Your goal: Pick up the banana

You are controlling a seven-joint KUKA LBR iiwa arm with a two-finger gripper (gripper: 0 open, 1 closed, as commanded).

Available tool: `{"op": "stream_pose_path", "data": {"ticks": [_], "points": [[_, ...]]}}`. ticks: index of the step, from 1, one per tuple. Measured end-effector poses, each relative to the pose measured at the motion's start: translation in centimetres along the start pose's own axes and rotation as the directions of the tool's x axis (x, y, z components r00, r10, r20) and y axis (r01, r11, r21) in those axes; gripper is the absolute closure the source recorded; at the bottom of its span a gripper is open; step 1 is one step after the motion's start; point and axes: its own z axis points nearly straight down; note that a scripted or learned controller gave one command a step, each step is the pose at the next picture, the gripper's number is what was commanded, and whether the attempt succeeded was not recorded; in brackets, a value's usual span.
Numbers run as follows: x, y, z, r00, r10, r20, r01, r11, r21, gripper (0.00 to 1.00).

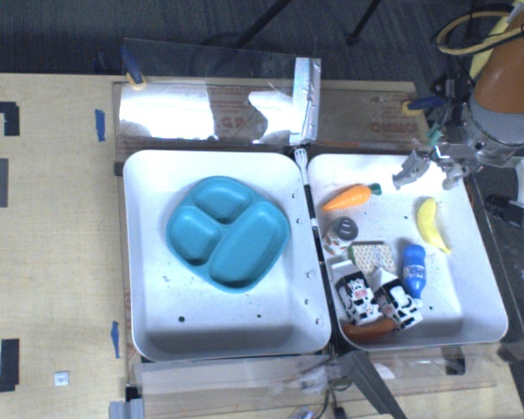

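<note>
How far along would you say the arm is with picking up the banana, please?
Early. Done: the gripper has reached the right bin, at its far edge. In hand: nothing; the banana lies on the bin floor, just nearer the camera than the gripper and apart from it. Left: lowering onto the banana, closing on it and lifting.

The small curved yellow banana (431, 225) lies flat, just below the gripper (431, 172) and apart from it.
</note>
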Motion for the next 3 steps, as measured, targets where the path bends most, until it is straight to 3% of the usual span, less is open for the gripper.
{"op": "stream_pose_path", "data": {"ticks": [1, 2, 3], "points": [[-2.5, -3.9, 9.6, 1.000, -0.003, 0.002, 0.003, 1.000, -0.007, 0.00], [-2.6, -3.8, 8.5, 1.000, -0.001, 0.004, 0.001, 1.000, -0.011, 1.00], [-2.6, -3.8, 8.5, 1.000, -0.001, 0.004, 0.001, 1.000, -0.011, 0.00]]}}
